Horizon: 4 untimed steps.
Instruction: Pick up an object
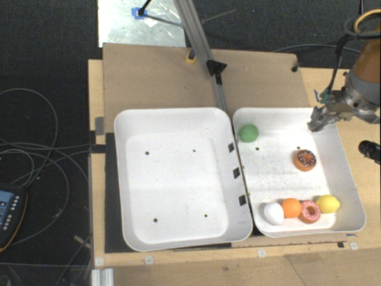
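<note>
The hand [317,123] hovers at the right bin's [280,130] two o'clock corner; its grip state is unreadable.

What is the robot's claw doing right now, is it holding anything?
Grey two-finger gripper: hanging over the far right corner of the right-hand shallow white bin, nothing seen between its fingers; open or closed cannot be told.
</note>
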Motion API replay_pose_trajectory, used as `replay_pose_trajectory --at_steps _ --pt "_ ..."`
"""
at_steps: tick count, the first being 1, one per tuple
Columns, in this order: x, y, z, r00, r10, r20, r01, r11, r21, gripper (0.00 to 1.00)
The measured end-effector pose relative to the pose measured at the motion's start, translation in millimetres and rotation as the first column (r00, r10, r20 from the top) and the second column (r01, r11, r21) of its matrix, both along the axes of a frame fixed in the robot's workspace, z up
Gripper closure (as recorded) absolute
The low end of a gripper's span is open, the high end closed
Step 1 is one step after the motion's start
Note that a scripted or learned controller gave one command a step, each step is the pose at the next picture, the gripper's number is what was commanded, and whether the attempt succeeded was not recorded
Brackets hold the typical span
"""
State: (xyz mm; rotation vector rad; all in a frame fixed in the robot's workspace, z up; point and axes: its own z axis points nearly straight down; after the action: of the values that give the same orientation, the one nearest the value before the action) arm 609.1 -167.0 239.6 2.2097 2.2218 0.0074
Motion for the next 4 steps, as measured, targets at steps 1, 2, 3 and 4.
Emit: replay_pose_trajectory --at_steps 1,2,3,4 --pt "2 0 54 1.0 0.0 -0.001 0.0 1.0 0.0 1.0" --pt "13 62 46 1.0 0.006 -0.007 -0.006 1.0 0.004 1.0" --pt "18 113 49 1.0 0.005 -0.007 -0.005 1.0 0.003 1.0" --pt "26 165 29 1.0 0.005 -0.009 -0.005 1.0 0.004 1.0"
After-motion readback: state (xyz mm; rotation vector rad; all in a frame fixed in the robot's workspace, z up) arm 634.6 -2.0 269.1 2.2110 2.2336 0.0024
